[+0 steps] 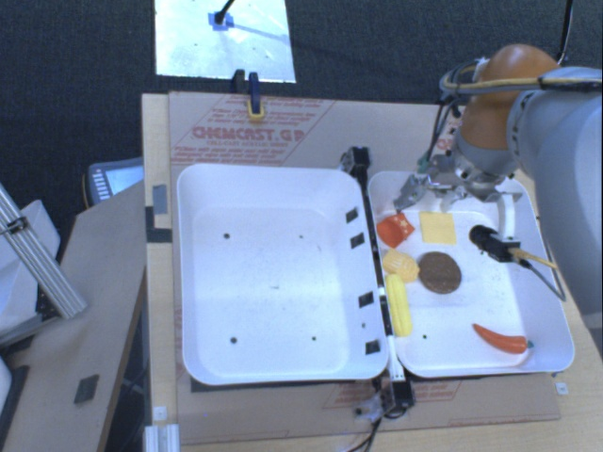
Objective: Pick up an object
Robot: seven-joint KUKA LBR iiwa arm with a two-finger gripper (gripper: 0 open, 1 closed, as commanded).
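Nearest lies the red chili [499, 339], then the yellow banana [399, 305], brown patty [440, 272] and cheese square [437, 227] — all in the right bin [556, 347]. Farthest, the pincer [426, 185] hovers; I cannot tell its spread — best drop squarely over one piece.

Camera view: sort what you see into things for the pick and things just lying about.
For the pick: tool; right bin with red piece, yellow square, brown disc, corn cob, chili pepper.
Lying about: left bin; yellow clamp; cardboard sheet.
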